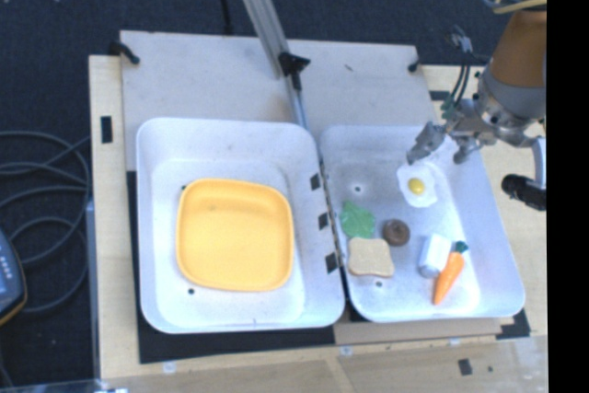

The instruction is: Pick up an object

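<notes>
Just below the gripper (445, 143), the toy fried egg (418, 187) is lying flat on the floor of the right bin (492, 225). The gripper is hanging over the far side of that bin. Its two fingers are standing a little apart, and nothing is sitting between them.

The egg is looking like the handiest thing to take. It is probably light and stiff, and smooth enough to slip. Because it is so flat, pinching it across its thin white edge seems best.

Farther from the gripper, the brown donut (396, 232) is resting near the middle of the bin, with the green leaf (358, 220) beside it. Farther still, the carrot (448, 276) is lying next to a white block (432, 254), and the bread slice (371, 259) is sitting by the bin's wall. Farthest away, the yellow plate (236, 235) is sitting in the left bin (156, 198).
</notes>
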Controlling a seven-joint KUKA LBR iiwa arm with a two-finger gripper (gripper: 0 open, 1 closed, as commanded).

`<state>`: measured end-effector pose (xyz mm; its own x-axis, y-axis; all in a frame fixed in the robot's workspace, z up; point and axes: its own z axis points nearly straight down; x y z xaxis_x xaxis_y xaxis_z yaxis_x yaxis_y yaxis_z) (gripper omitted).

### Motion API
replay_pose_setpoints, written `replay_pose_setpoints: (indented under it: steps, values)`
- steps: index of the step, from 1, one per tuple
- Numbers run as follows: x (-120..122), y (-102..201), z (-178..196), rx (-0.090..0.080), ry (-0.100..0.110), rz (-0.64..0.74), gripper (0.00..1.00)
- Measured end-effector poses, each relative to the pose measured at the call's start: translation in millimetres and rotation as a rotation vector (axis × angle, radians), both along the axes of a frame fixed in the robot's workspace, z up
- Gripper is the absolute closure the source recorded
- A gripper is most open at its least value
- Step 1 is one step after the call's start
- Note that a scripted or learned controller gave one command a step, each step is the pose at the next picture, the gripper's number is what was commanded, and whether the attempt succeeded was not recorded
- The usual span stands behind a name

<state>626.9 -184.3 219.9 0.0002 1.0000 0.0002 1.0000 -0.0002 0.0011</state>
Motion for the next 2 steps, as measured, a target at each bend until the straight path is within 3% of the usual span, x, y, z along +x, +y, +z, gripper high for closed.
replay_pose_setpoints:
  steps: [2]
  values:
    - [-2.8, -3.3, -114.5, -0.001, 0.004, -0.001, 0.00]
